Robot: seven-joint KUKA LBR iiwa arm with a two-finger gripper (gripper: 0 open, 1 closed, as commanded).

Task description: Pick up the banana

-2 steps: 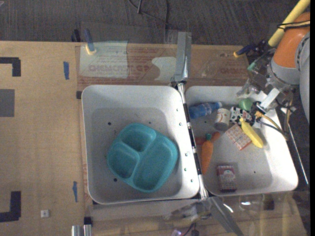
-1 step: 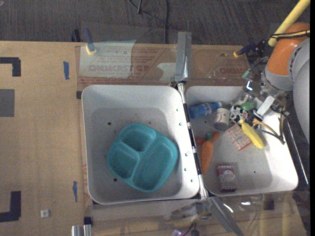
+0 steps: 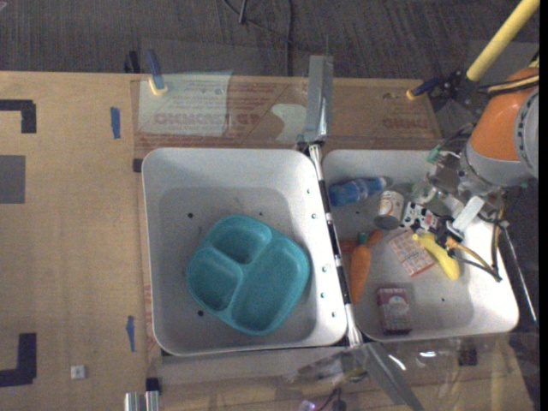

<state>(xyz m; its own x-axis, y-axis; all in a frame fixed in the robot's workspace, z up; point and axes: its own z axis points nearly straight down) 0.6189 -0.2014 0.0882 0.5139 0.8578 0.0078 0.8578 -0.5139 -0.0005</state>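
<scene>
the small red-brown packet [image 3: 394, 306] lies nearest the camera, toward the front wall of the right bin [image 3: 497, 311], just in front of the banana and a little to its left. the banana [image 3: 440, 256] is the landmark here: it lies on the floor of the right bin, toward that bin's right side, its long axis slanting from upper left to lower right, yellow with a darker tip at the lower end.

the gripper [image 3: 432, 219] hangs just above and behind the banana's upper end, on the arm [image 3: 505, 139] that comes in from the right. it looks close enough to be touching or nearly touching that end, but the banana is not seen between its fingers, so it cannot be called held. whether the fingers are apart or together cannot be told from this view; dark and white parts at the wrist blur into one another.

the coming move, as a judgement, turns on that slant: the banana runs away from the gripper toward the lower right, so the grip wants to close across the narrow width, not along the length, and probably nearer the middle than the end.

left of the banana, touching or just beside it, lies a flat printed card [image 3: 411, 253]. further left an orange carrot-like thing [image 3: 360, 268] lies near the bin's left wall. behind it sit a small round can [image 3: 391, 204] and a blue bottle [image 3: 355, 190] on its side.

well to the banana's left, the left bin [image 3: 171, 178] holds a teal divided plate [image 3: 248, 272].
</scene>
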